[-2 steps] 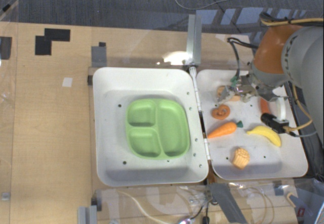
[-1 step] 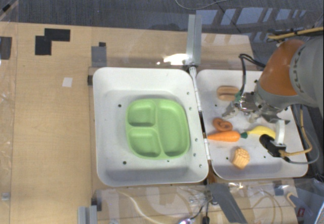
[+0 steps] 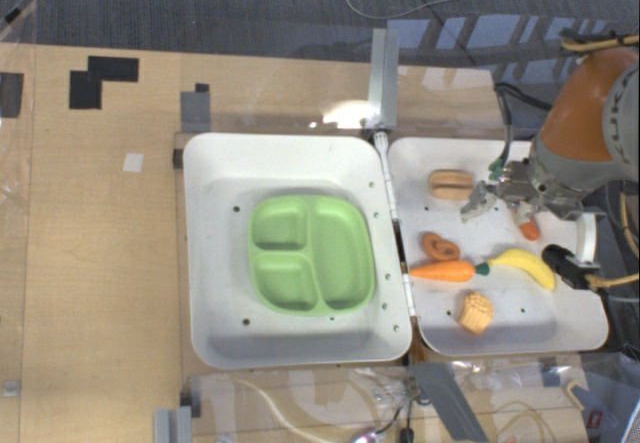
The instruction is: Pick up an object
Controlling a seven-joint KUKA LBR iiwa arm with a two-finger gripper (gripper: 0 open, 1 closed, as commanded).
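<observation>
The right bin [image 3: 500, 336] holds a tan bun [image 3: 451, 183], a brown pretzel-like piece [image 3: 439, 247], an orange carrot [image 3: 443, 271], a yellow banana [image 3: 527, 266], a yellow corn piece [image 3: 476, 312] and a small orange piece [image 3: 529, 228]. My gripper [image 3: 488, 194] hovers over the bin's upper middle, just right of the bun and above the carrot and banana. I see nothing held in it.
In the left bin [image 3: 215, 331] lies a green divided plate [image 3: 310, 253]. A metal divider [image 3: 392, 231] runs between the two bins. The arm with its orange band [image 3: 585, 116] covers the right bin's upper right corner.
</observation>
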